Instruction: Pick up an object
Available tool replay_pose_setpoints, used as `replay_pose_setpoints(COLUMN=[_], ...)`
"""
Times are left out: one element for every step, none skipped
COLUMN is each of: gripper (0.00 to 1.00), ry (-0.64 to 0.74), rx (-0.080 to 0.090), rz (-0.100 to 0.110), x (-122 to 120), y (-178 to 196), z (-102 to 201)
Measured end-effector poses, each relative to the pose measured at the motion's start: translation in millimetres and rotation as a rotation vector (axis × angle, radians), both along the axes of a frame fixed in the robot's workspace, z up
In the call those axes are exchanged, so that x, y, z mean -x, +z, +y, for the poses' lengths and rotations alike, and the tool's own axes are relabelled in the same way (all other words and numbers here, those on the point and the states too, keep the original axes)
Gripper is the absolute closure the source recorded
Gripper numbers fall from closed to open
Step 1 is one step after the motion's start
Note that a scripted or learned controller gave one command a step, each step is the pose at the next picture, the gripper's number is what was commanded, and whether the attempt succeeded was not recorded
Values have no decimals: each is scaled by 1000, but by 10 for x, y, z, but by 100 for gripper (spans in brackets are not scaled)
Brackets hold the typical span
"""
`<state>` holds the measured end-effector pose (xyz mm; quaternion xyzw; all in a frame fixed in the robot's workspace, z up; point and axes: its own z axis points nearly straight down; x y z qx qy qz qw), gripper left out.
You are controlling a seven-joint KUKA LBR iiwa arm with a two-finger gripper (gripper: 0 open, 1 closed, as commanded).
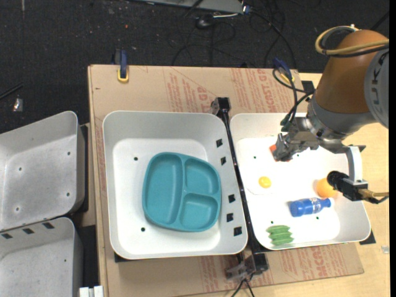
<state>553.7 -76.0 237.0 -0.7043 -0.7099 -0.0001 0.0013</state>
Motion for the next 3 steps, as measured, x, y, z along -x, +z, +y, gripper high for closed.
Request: replay_pose_setpoints(gripper=[100,100,100], ry=[0,0,1], rx=[0,0,0], rz=[0,1,-2], x=[63,225,368], y=[-97,-193,-47], z=[516,1032,1541])
